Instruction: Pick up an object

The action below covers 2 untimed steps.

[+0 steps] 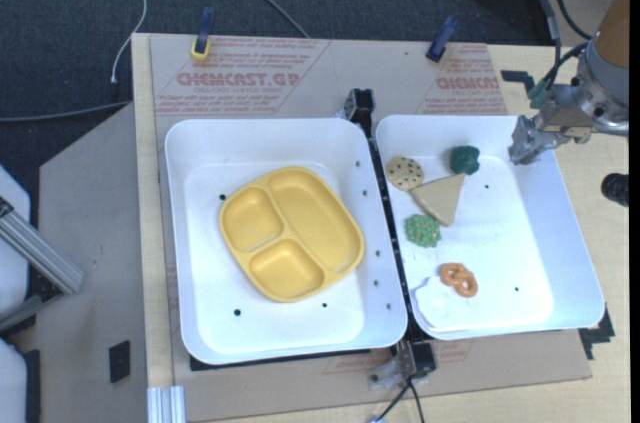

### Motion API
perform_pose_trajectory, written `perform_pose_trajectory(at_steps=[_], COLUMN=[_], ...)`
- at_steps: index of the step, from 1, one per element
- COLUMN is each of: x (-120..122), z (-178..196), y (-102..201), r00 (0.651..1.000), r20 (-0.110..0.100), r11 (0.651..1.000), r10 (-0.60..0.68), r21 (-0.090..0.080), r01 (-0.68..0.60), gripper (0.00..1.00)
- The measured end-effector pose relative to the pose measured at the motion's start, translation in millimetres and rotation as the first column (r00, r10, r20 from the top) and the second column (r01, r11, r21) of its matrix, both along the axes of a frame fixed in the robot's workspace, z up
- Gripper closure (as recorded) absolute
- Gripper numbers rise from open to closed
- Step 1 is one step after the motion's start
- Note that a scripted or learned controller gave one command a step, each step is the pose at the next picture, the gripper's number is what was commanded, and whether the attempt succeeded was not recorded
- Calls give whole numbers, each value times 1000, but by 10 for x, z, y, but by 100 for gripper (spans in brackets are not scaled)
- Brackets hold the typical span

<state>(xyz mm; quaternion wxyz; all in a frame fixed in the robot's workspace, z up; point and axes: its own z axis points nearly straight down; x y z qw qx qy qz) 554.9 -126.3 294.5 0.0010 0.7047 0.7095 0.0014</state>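
The right bin (540,251) holds a round speckled cookie (404,172), a dark green broccoli piece (464,159), a tan wedge like a sandwich half (441,199), a light green leafy piece (422,230) and an orange pretzel (459,280). My gripper (527,143) hangs over the bin's far right edge, well right of the dark green piece. Nothing shows between its fingers.
The left bin (200,311) holds a yellow divided plate (290,232). Two blue clamps (203,29) (441,38) hold the cardboard at the back edge. Cables run across the dark floor at top left.
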Motion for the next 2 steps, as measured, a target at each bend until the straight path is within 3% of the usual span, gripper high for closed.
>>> perform_pose_trajectory(at_steps=[2], x=[255], z=[-176], y=[955], r00=[1000], r20=[-6], r11=[1000], r10=[-2], r21=[1], r01=[2], gripper=[100])
